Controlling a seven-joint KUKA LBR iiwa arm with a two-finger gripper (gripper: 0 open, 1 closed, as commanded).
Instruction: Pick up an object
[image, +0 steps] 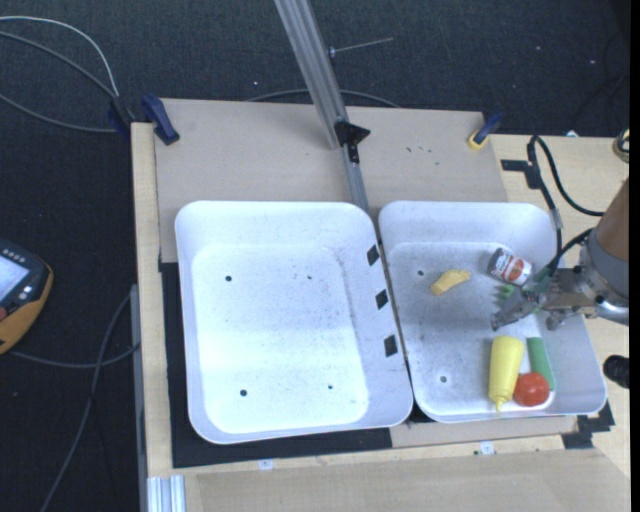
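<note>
No object sits between the fingers of the gripper (505, 312), which is low over the floor of the right bin (440, 225), its two dark fingers splayed a little apart and pointing toward the bin's middle with nothing between them. The nearest candidates lie all around it: a small can with a red and white label (509, 266) lies tipped on its side just beyond the gripper, toward the bin's far wall; a yellow bottle (504, 368) lies just on the near side of the gripper, with a red tomato-like ball (533, 389) touching its lower end and a green stick-shaped piece (541, 356) just beside both, under the wrist. A small yellow lump (450, 282) rests farther out ahead of the fingers, toward the divide between the bins, apart from the rest. The arm (612, 250) comes in behind the gripper over the bin's right rim. Well beyond the fingertips, the left bin (195, 225) sits side by side with the right one on the pale worktop (260, 150), and a metal pole (315, 70) slants up past the far rims.
</note>
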